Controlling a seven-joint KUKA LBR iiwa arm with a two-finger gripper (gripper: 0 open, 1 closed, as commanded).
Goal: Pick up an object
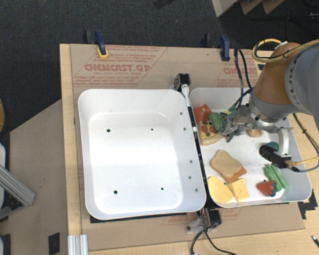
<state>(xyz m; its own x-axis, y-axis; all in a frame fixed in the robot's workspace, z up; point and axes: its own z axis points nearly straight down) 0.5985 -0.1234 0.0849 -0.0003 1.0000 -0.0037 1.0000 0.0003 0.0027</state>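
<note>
The cluster of toy food at the upper left of the right bin (303, 187) is what the hand (231, 125) hangs over: a red piece (202, 113), a green leafy piece (218, 120) and a pale slice with dark spots (210, 134), lying touching one another close against the wall shared with the left bin (95, 142). These look like light, hollow plastic, stiff and smooth, so they should weigh almost nothing but may skid or pop out of a squeeze; taking one across a narrow edge rather than a broad flat face seems safest. The crowding makes it likely that a grasp catches two pieces or nudges one aside. Whether the hand is spread or pressed together I cannot tell, since the wrist hides it from above. Farther down the same bin lie a brown bread slice (228, 164), a yellow round piece (219, 189) and a yellow wedge (239, 189), touching; a green and red item (272, 182) rests near the right rim. The bench (74, 89) carries both bins.
</note>
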